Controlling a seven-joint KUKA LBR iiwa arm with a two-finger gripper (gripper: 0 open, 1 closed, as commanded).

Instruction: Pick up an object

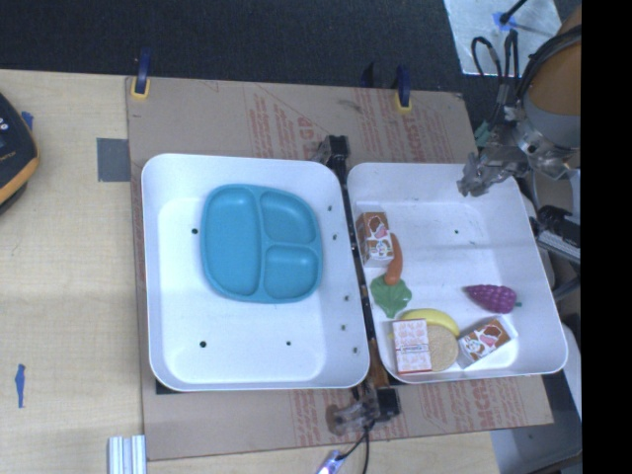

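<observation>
End effector (482,178): seen above right bin (444,220) far corner, small and blurred; finger state cannot be told. Objects lodged at bin's near side; banana (434,318) partly covered by carton (412,347).

Pale wooden bench top (69,294), covered in the middle by a brown cardboard sheet (286,126) with faded red print. Sheet fixed at the far edge with two small clamps (141,72), blue and yellow. Grey tape patch (113,159) just beside the sheet's left edge. Dark carpet floor (247,13) behind the bench. Soft, even light, weak shadows.
</observation>
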